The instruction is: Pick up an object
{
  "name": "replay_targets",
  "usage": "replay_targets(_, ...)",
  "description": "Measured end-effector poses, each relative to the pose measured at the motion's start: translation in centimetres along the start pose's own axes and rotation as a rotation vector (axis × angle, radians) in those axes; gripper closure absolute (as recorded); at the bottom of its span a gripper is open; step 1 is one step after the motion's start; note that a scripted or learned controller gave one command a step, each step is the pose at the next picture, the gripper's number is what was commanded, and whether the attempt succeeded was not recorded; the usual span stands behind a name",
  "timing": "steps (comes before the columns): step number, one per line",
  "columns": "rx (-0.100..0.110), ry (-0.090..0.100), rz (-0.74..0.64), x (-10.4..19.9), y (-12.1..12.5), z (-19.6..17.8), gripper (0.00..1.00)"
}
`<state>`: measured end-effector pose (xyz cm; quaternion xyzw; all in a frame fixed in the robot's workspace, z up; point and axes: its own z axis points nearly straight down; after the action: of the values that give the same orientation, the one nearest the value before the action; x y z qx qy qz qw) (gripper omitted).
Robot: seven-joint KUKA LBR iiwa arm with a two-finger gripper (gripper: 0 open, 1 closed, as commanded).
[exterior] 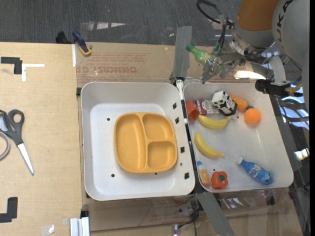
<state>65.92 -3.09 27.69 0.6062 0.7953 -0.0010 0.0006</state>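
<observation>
My gripper (211, 64) hangs over the far left corner of the right bin (280, 146). A small green bottle (198, 53) sticks out to its left, tilted, with its near end between the fingers and lifted off the bin floor. In the right bin lie two bananas (213, 122) (207, 146), an orange ball (252, 116), a black-and-white cow toy (223, 103), a red packet (201, 107), a blue bottle (256, 171) and a red pepper toy (219, 179).
The left bin (96, 146) holds a yellow divided plate (145, 142). Scissors (18, 139) lie on the wooden bench at the left. A blue and yellow clip (81, 43) rests behind the bins. The grey arm with its orange band (261, 6) fills the upper right.
</observation>
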Motion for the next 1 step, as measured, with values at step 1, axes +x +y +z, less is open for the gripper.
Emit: replay_targets(1, -0.001, -0.001, -0.099, 4.71, 1.31, -1.82, 1.00)
